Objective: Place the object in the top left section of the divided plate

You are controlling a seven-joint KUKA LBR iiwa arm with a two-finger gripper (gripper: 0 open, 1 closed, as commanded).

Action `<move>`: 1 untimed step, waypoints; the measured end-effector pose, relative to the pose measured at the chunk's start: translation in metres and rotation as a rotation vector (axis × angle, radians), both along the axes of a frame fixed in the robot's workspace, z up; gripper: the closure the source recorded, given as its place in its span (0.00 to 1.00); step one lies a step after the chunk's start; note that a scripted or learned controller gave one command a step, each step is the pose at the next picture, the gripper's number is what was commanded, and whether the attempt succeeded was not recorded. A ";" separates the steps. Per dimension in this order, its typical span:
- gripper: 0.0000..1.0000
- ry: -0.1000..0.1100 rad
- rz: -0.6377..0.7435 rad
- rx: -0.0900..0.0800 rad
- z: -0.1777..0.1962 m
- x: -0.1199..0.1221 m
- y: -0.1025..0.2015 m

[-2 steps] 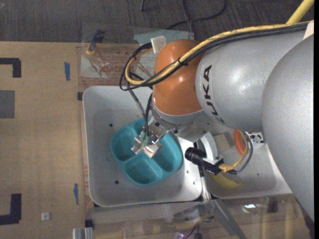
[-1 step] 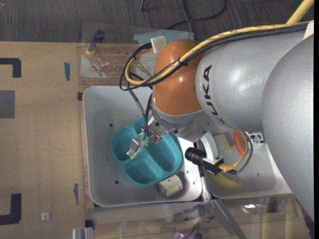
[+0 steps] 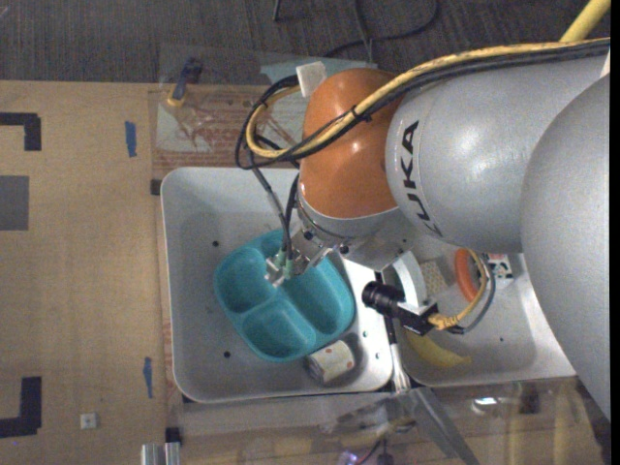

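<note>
Claw (image 3: 282, 267) sits over the teal plate (image 3: 281, 308), at its upper divider; its grip state can't be told, and the task object can't be made out. Plate lies in left bin (image 3: 194, 260). Small white-brown block (image 3: 332, 360) just below plate. Banana (image 3: 441, 352) in right bin (image 3: 513, 356).

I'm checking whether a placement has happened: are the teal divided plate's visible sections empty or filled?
Empty where visible: the teal divided plate shows bare teal in its lower sections. The arm covers its upper part, so cannot tell there.
</note>
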State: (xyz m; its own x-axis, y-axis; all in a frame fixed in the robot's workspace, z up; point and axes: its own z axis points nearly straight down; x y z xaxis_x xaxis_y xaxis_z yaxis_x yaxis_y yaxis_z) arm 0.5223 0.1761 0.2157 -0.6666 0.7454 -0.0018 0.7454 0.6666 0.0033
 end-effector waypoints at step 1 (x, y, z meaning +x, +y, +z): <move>1.00 0.004 0.186 -0.001 0.008 -0.044 -0.005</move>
State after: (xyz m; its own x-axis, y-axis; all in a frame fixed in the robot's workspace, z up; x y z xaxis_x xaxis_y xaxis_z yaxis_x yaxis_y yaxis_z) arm 0.4785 0.1712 0.2237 -0.7932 0.6090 0.0006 0.6090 0.7932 0.0000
